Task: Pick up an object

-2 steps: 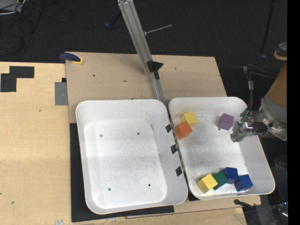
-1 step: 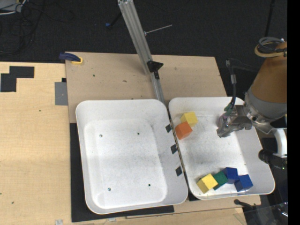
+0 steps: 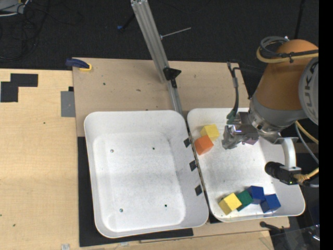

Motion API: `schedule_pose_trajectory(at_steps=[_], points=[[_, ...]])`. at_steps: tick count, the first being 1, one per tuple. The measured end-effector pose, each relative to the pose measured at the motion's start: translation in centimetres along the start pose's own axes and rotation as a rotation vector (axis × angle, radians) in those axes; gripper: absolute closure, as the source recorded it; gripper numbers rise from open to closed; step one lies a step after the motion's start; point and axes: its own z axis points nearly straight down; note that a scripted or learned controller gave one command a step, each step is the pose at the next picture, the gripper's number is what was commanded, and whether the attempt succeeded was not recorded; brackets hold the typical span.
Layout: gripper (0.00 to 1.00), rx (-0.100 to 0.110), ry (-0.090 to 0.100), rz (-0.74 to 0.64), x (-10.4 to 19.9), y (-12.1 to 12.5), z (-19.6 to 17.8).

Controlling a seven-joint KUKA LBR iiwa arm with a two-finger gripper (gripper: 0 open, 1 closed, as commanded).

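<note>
Four blocks cluster at the near edge of the right bin (image 3: 291, 208): a yellow block (image 3: 229, 202), a green block (image 3: 243, 198) and two blue blocks (image 3: 263, 198), touching one another. Farther back, an orange block (image 3: 203, 145) and another yellow one (image 3: 210, 132) sit by the bin's left wall. Just right of those hangs the gripper (image 3: 232, 138); whether it is spread or pressed together cannot be told. Beside it lies the left bin (image 3: 99, 124).

the grey arm with its orange band (image 3: 285, 82) reaches in from the right, wrist bent downward, its metal two-finger gripper (image 3: 232, 139) hanging low and pointing toward the left.
</note>
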Motion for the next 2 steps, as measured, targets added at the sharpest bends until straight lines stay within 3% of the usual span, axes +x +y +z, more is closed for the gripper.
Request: schedule_pose_trajectory(at_steps=[2], points=[[1.00,0.000,-0.001,0.001,10.7,3.0,1.1]])
